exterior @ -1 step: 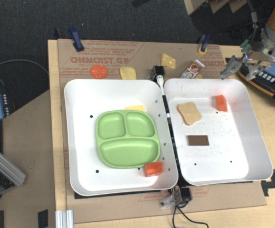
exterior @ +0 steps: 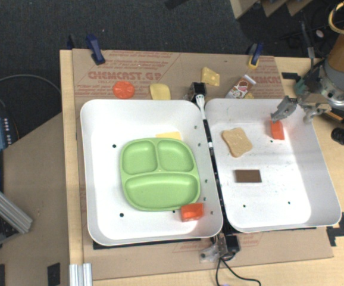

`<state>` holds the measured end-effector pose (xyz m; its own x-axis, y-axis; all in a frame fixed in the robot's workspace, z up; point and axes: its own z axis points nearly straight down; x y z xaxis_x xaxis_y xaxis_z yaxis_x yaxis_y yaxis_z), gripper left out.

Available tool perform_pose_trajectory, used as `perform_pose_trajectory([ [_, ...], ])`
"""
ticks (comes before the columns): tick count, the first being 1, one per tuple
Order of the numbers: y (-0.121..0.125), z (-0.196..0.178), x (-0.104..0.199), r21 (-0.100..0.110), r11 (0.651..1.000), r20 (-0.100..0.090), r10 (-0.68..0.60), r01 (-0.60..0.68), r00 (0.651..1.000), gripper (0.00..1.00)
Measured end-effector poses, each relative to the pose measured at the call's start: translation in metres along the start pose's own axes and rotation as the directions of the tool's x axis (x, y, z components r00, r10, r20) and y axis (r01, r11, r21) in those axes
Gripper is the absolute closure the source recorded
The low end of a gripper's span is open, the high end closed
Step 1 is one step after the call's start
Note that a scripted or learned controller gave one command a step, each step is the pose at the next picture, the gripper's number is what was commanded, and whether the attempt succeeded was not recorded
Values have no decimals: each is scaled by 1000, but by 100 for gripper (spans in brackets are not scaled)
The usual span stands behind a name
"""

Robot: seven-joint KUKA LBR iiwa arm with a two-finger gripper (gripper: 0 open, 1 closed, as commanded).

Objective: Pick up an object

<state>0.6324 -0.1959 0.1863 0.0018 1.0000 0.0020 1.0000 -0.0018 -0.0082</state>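
In the right bin [exterior: 315,177] lie a tan bread slice [exterior: 236,142], a dark brown flat rectangle [exterior: 247,176] and a small orange block [exterior: 277,130]. My gripper [exterior: 297,110] hangs over that bin's far right corner, open, with nothing between its fingers. Its left fingertip [exterior: 282,109] is just above the orange block. The left bin [exterior: 94,159] holds a green divided plate [exterior: 159,173], a second orange block [exterior: 192,211] at the plate's near right corner, and a pale yellow piece [exterior: 169,136] partly hidden behind the plate.
On the cardboard behind the bins lie a red-orange round toy [exterior: 123,89], a yellow piece [exterior: 159,92], a cheese wedge [exterior: 210,76], a small packet [exterior: 240,88] and a black item [exterior: 197,90]. Blue clamps [exterior: 94,49] [exterior: 255,54] hold the board's far edge.
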Motion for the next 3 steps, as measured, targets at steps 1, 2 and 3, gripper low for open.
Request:
perform_pose_trajectory([
  [1, 27, 107, -12, -3, 1000, -1, -3, 3, 1000, 0],
  [2, 28, 88, -13, -12, 1000, 5, -4, 4, 1000, 100],
  [3, 4, 80, 56, -5, 1000, -2, -7, 7, 1000, 100],
])
